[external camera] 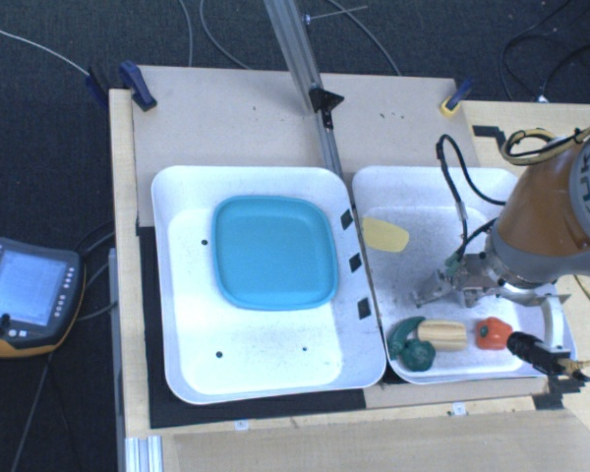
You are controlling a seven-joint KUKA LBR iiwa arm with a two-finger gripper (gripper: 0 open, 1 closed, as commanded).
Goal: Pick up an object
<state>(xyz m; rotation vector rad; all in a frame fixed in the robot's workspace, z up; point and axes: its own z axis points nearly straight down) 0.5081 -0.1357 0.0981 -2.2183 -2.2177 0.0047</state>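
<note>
Your candidate objects sit in the right bin, lower right of the frame: a tan cylindrical block lies on its side along the bin's lower edge, touching a dark green object at its left end, and a red-orange object rests just to its right, slightly apart. A flat yellow piece lies alone higher up in the same bin, near its left wall, well apart from the other three. You find the gripper in the middle of this bin, above the tan block and below right of the yellow piece; its metal parts point toward frame left, and nothing shows between them. Whether the jaws are spread or pressed together, you cannot tell at this resolution. The arm, grey with its orange band, enters from the right edge. The left bin holds a blue square plate, set toward its upper centre. A handheld control pendant lies on the floor at the left edge.
</note>
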